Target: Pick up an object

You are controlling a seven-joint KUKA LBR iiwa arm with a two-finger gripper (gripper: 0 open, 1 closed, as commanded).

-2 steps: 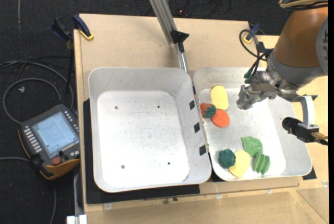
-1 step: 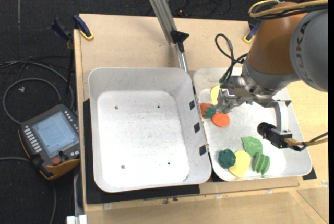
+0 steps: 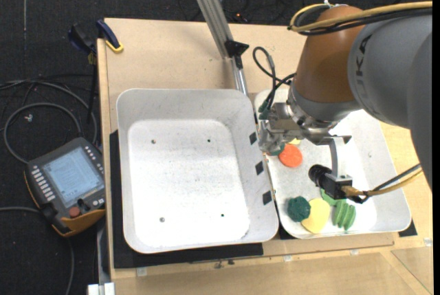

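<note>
Can't tell if the fingers [image 3: 277, 142] are apart or together. They're low over the right bin [image 3: 385, 149] near its left wall, just beside the orange object [image 3: 291, 156]. Risk: they nudge it toward the green [image 3: 298, 208] and yellow [image 3: 317, 215] pieces near the bin's front edge, or clip the wall.

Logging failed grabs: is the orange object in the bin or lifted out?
In the bin. The orange object rests on the floor of the right bin, beside the gripper, not between fingers.

My arm [image 3: 357, 60] is covering much of the right bin [image 3: 385, 218], is running off the right edge, and is hiding my fingers. The pendant [image 3: 65, 180] screen is too small to read.
</note>
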